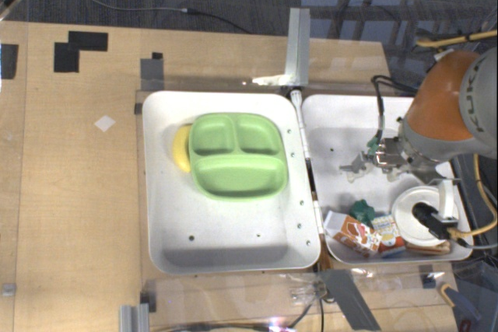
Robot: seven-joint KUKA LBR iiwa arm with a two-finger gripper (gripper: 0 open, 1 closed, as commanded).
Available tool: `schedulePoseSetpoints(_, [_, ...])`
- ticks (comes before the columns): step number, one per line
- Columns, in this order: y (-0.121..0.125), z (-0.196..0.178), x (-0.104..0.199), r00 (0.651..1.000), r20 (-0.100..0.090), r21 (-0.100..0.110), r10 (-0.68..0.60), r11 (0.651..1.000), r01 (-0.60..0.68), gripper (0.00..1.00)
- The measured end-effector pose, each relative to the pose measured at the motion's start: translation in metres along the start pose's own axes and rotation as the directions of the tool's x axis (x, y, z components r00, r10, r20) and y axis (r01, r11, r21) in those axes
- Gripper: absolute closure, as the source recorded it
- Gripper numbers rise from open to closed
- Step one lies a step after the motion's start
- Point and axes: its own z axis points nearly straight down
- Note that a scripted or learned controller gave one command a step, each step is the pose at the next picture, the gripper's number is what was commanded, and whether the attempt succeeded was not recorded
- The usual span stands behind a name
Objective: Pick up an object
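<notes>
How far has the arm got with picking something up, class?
Done: the arm has reached into the right bin, and the gripper sits above its bare floor. In hand: nothing shows between its fingers. Left: the grasp itself. The snack packet, the dark green toy and the white bowl lie at the bin's near end, and the green tray is in the left bin.

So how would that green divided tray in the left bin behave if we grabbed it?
The green tray looks like rigid moulded plastic, so probably stiff and light. It's wide and smooth, so likely slippery and awkward except by the rim. It partly covers a yellow object, so it may rock.
</notes>
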Motion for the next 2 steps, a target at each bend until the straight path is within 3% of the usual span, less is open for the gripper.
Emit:
schedulePoseSetpoints(1, [-0.045, 0.03, 0.012, 0.995, 0.001, -0.007, -0.097, 0.995, 0.097, 0.0])
schedulePoseSetpoints(2, [-0.041, 0.017, 0.012, 0.995, 0.003, -0.015, -0.098, 0.995, 0.098, 1.0])
